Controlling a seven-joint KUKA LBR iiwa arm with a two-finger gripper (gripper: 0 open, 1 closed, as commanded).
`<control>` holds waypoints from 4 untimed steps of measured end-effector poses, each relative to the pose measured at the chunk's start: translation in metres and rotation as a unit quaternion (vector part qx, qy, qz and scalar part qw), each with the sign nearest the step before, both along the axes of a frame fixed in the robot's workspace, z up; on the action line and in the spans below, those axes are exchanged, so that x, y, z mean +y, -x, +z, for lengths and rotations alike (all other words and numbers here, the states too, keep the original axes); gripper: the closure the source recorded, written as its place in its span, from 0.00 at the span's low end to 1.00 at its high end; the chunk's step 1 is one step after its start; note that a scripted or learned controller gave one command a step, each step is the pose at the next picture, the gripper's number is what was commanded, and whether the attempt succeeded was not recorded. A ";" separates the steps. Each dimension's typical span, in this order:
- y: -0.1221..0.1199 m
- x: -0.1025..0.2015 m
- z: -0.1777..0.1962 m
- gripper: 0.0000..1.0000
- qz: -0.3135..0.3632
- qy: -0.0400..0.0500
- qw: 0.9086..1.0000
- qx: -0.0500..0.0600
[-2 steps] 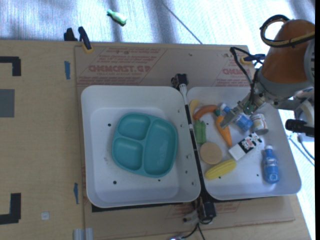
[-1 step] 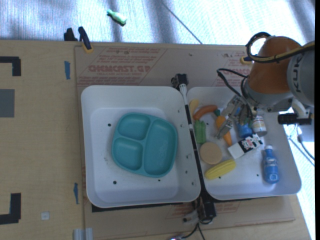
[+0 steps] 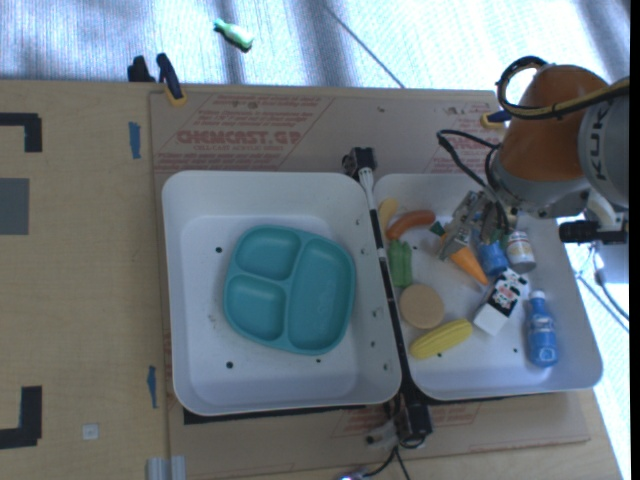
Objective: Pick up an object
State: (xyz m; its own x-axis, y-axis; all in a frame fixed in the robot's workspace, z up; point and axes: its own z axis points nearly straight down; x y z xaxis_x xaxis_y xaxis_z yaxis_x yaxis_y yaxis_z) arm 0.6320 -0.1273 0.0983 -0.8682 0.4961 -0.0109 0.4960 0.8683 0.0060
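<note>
A: Where is the grey arm with the orange band (image 3: 548, 118) working?

B: At the upper right of the frame, over the right-hand shallow white bin (image 3: 575, 368). Its two-finger gripper (image 3: 470, 226) is down among the toys in that bin's upper middle, near the small orange cone-shaped piece (image 3: 467, 262) and the blue cylindrical piece (image 3: 493, 258).

A: Is it gripping anything?

B: I cannot tell. The metal tip blends into the clutter, so whether it is wide, narrow or closed on something is unclear.

A: What else could it pick?

B: The long orange sausage-shaped toy (image 3: 410, 223) and the green stick-shaped toy (image 3: 400, 264) lie at the bin's left side, the tan round disc (image 3: 422, 306) and the yellow corn-shaped toy (image 3: 441, 339) lower down, the blue plastic bottle (image 3: 540, 330) at the right, and the small black-and-white block (image 3: 503, 300) between.

A: And the left-hand white bin (image 3: 190, 268)?

B: It bears just the teal three-compartment plastic tray (image 3: 290, 288).

A: How would you do this pick well?

B: I'd judge the crowding to be the hazard. Straddle one piece across its narrow side, keep clear of neighbours touching it, close fully, then lift straight up before swinging away.
</note>
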 end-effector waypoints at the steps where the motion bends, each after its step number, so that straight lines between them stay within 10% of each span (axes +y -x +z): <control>1: 0.034 -0.043 0.006 1.00 0.099 0.000 0.995 0.006; 2: 0.054 -0.083 0.011 1.00 0.191 -0.003 0.982 0.005; 3: 0.024 -0.065 0.046 1.00 0.538 0.005 0.843 0.002; 4: 0.053 -0.014 0.127 1.00 0.566 0.005 0.824 0.002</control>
